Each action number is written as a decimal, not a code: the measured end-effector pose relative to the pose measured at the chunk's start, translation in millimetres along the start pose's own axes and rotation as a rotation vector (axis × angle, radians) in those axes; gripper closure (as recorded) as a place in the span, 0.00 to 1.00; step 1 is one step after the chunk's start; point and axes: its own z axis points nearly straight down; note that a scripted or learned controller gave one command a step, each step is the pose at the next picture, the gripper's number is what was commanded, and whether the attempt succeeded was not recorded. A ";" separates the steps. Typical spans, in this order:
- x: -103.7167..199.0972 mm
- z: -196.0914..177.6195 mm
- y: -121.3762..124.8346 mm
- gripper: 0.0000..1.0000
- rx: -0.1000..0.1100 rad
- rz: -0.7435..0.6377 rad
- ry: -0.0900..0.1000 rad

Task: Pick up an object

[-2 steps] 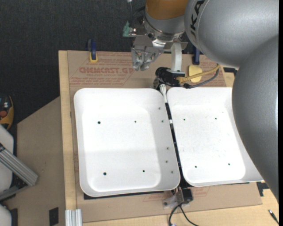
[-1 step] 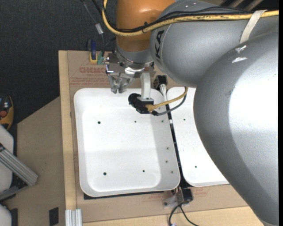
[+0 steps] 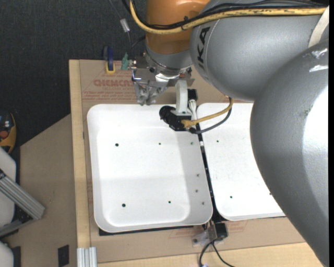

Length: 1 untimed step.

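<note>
The grey arm (image 3: 271,78) reaches in from the right, its orange band (image 3: 169,15) above the wrist. The gripper (image 3: 147,96) hangs over the far rim of the left bin (image 3: 146,172), near the seam with the right bin (image 3: 240,172). Whether it is gripping anything cannot be told. No object to pick can be made out in either bin on the bench (image 3: 83,156).

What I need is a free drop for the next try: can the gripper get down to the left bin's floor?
Probably yes. The gripper hangs over the left bin's back rim, and nothing lies between it and the floor. The yellow cable by the wrist might drag.
</note>
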 end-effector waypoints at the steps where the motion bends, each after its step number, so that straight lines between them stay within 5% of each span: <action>1: -6.5 -23.0 -14.8 1.00 0.000 0.000 0.000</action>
